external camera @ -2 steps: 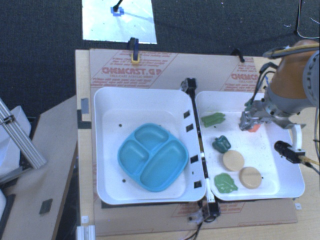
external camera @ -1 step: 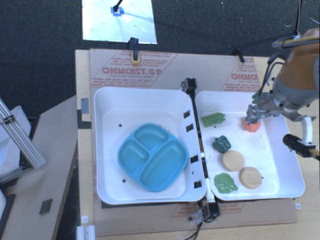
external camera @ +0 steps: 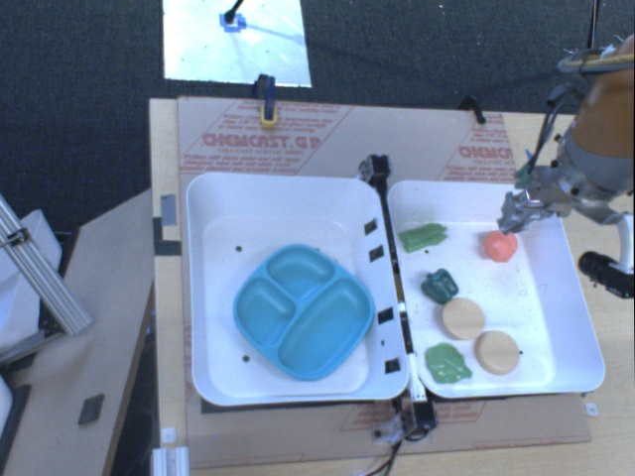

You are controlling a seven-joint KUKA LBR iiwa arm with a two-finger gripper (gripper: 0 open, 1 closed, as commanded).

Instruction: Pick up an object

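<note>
Red-orange toy [external camera: 500, 246] lies toward one o'clock in the right bin [external camera: 566, 296], with the pincer [external camera: 517, 216] poised just beside it at its eleven o'clock; whether its fingers are parted or closed I cannot tell.

We see even, bright overhead light, glare on the white bins [external camera: 288, 191], soft short shadows, slight overall softness and a blurred arm [external camera: 600, 132].

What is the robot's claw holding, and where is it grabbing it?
Nothing that can be seen. The gripper hangs just above the red-orange piece in the right bin, with nothing visible between its fingers. Whether it touches that piece cannot be told.
</note>
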